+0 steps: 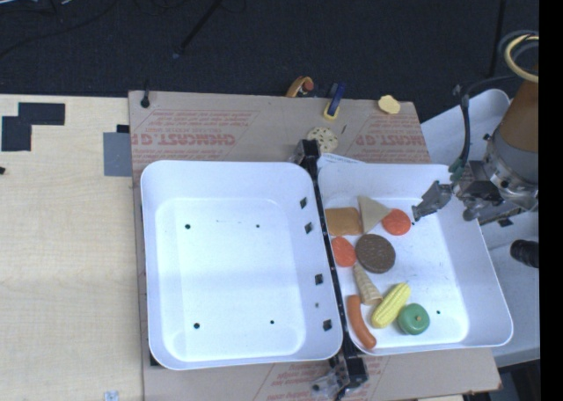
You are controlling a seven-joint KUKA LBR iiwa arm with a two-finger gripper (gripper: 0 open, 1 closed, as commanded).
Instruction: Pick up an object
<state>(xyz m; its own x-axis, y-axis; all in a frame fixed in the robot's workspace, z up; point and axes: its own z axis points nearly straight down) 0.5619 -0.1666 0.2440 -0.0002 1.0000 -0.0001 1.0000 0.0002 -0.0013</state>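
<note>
The right bin (479,258) holds several toy foods along its left side: a tan bread slice (343,221), a cream wedge (374,211), a red tomato (397,222), a brown cookie (376,252), a cone (366,285), a yellow corn cob (391,303), a green round piece (413,319) and a red sausage (360,322). My gripper (457,201) hangs over the bin's upper right part, to the right of the tomato. It is open, with nothing between the fingers; one dark finger (429,199) points toward the tomato.
The left bin (158,215) lies beside the right one, with a black divider (318,241) between them. On the cardboard behind the bins lie a spotted cookie (322,138), a yellow piece (389,105), a blue and yellow item (332,102) and an orange ring (300,86).
</note>
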